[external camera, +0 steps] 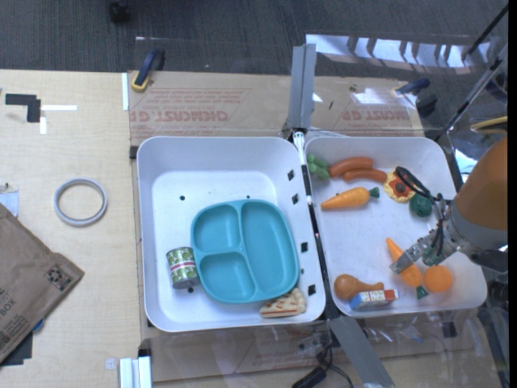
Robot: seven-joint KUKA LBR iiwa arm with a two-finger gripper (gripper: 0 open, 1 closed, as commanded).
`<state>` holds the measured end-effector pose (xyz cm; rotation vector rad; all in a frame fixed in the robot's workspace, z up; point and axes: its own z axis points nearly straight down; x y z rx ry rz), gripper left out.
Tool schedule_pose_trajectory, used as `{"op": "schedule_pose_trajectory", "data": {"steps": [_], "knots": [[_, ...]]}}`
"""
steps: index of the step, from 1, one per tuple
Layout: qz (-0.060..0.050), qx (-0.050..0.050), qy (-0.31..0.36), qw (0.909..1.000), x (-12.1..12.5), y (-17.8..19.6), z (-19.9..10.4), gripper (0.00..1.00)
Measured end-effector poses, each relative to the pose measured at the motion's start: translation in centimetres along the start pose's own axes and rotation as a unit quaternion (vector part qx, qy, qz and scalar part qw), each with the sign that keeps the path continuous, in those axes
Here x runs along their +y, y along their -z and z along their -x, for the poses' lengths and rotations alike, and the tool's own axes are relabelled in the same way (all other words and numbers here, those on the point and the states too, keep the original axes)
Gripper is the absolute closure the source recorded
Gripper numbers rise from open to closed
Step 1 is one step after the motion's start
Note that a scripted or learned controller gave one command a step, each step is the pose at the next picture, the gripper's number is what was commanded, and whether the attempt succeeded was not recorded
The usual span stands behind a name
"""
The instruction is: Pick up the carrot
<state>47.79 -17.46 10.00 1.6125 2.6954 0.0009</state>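
Observation:
A carrot (349, 198) with a green top lies on its side in the upper middle of the right bin (367, 148). A second, smaller carrot-like orange piece (397, 255) with a green end lies slanted near the bin's lower right. My gripper (416, 255) reaches in from the right and hangs directly over this smaller piece, touching or almost touching it. The larger carrot is well to the gripper's upper left, apart from it.
Around the gripper lie an orange (439, 279), a drumstick (355, 285), a small box (373, 299), a broccoli (420, 206), a pizza slice (397, 187) and sausages (355, 168). The left bin (161, 217) holds a blue divided plate (244, 250), a can (182, 267) and a toast (283, 305).

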Motion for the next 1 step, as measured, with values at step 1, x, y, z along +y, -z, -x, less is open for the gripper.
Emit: {"op": "schedule_pose_trajectory", "data": {"steps": [1], "knots": [[-0.001, 0.000, -0.047, 0.9989, 2.91, 8.37, -5.33, 1.00]]}}
